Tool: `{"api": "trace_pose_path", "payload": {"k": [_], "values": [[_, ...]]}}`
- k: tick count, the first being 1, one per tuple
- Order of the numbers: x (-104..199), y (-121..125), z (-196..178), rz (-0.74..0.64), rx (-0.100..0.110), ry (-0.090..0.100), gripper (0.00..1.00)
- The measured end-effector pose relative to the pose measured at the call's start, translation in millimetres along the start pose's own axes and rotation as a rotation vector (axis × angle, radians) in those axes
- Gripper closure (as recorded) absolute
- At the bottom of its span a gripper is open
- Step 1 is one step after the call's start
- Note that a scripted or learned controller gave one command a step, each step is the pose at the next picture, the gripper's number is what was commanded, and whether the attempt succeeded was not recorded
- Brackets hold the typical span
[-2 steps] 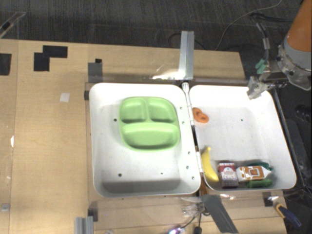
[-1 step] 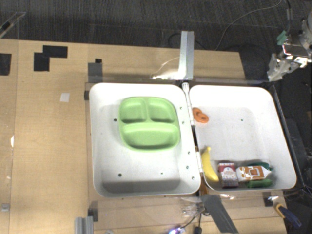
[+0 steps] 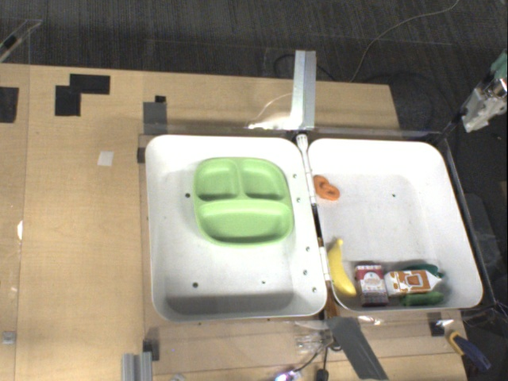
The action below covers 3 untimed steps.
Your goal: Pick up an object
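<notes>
Two shallow white bins sit side by side on a wooden bench (image 3: 71, 236). The left bin (image 3: 171, 276) holds a green sectioned tray (image 3: 240, 199), lying flat near its centre. In the right bin (image 3: 413, 173), a small orange object (image 3: 325, 187) rests against the left wall, well apart from the rest. A yellow banana (image 3: 340, 268) lies along that wall toward the front, just beside a dark red packet (image 3: 371, 283), a brown-and-white carton (image 3: 409, 279) and a green item (image 3: 421, 298) clustered at the front edge. The gripper (image 3: 486, 105) hangs beyond the right bin's far right corner, clear of every object; whether it is open or closed cannot be made out.
</notes>
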<state>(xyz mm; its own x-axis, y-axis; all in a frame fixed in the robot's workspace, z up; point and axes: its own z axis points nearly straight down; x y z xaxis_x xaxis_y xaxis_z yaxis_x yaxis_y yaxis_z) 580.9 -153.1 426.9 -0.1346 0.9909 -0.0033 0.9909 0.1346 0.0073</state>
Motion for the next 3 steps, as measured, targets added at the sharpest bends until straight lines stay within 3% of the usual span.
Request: {"api": "trace_pose_path", "payload": {"k": [1, 2, 3], "values": [[-55.9, 25.6, -8.9, 0.185, 0.002, -0.001, 1.0], [-60.0, 81.7, -9.4, 0.059, 0.001, -0.001, 1.0], [-62.1, 81.5, -9.1, -0.197, 0.001, 0.0, 1.0]]}}
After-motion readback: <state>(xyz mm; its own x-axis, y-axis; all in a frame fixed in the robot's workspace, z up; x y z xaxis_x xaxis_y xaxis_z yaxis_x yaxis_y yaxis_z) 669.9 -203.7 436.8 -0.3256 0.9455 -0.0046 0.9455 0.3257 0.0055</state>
